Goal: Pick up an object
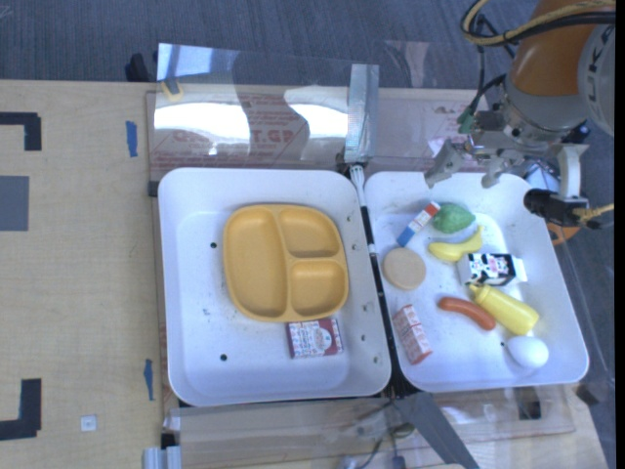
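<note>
My gripper (466, 171) hangs over the back edge of the right bin (562, 306), open, its two grey fingers spread with nothing between them. Just in front of it lie a blue, white and red tube (418, 225), a green round item (452, 219) and a yellow banana (451, 250). Further forward are a tan round disc (403, 269), a black-and-white carton (490, 268), a red sausage (466, 312), a yellow bottle (506, 306), a white egg (527, 352) and a small red-brown carton (412, 333).
The left bin (186, 262) holds a yellow divided plate (286, 260) and a small red box (314, 338) near its front. A clear plastic wall (254, 115) stands behind the bins. The arm's orange wrist (562, 47) looms at the upper right.
</note>
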Available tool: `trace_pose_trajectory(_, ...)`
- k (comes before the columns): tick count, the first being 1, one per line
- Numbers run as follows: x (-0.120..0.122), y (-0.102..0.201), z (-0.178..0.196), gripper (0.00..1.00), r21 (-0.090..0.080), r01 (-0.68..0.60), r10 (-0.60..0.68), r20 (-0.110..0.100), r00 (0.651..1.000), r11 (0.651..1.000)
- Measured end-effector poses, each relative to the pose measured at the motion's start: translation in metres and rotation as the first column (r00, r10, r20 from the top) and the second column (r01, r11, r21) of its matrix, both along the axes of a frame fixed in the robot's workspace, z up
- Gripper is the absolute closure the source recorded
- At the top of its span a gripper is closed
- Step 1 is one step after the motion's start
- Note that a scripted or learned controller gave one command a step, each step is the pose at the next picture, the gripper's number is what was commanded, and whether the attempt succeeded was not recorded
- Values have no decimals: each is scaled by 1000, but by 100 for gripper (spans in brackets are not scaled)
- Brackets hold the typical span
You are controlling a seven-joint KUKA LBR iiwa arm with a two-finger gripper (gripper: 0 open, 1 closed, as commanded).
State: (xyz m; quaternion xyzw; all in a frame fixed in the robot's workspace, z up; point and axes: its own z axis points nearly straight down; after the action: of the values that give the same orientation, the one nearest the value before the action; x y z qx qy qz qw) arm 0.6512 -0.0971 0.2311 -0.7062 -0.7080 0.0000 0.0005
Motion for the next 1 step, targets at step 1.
trace_pose_trajectory(1, -10, -43, -108, 0, -9, -71, 72, 35, 997, 997)
